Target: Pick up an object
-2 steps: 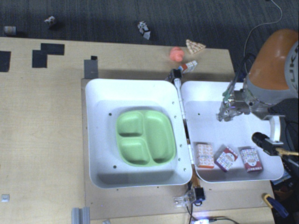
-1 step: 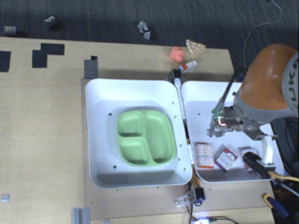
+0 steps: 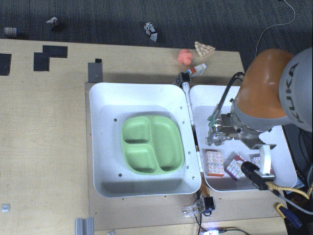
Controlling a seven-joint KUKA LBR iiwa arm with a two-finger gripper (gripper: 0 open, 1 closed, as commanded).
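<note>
Arm (image 3: 274,89) overhangs the right bin (image 3: 205,99), hiding much of it; gripper (image 3: 215,133) state cannot be told; 2 small packets (image 3: 213,162) are visible.

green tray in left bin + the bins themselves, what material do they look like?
Green tray: likely molded plastic, matte; uniform colour, rounded compartment walls, soft sheen. Left bin and right bin: probably white plastic, smooth, slightly glossy; rounded corners. Could be coated metal; can't rule out.

green tray (image 3: 152,143) — white bins (image 3: 105,131) — orange band (image 3: 261,84)
</note>
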